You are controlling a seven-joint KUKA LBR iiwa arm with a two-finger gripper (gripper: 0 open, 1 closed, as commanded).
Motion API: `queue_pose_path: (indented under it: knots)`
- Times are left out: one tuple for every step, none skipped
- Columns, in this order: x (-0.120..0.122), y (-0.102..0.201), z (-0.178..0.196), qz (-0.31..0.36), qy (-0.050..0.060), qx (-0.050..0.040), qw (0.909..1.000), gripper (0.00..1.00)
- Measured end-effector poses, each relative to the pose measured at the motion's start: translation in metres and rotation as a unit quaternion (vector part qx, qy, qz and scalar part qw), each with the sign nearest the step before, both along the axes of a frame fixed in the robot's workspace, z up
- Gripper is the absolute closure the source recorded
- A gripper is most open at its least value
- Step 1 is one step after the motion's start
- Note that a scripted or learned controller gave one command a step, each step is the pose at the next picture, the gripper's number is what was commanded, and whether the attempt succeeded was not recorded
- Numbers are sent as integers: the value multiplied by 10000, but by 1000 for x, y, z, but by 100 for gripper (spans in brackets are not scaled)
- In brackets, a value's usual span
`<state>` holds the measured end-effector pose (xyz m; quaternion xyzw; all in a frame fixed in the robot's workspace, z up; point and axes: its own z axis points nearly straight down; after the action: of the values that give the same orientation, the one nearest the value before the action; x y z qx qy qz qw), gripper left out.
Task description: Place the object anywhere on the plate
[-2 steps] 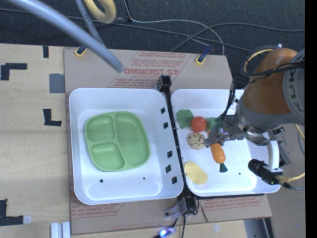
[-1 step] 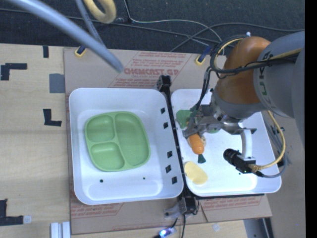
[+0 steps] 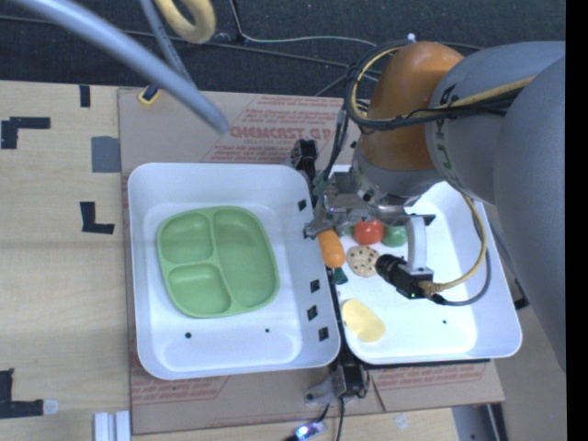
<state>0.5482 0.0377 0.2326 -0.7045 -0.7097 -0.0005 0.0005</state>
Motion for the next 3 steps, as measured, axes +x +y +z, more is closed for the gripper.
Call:
queue_pose_path:
  knots:
    - [19,44,4,-5,3,-1,10000,100]
    - [37,98,2,-2,4,-1,10000,100]
    - [45,99,0,-24,6,-16,10000,100]
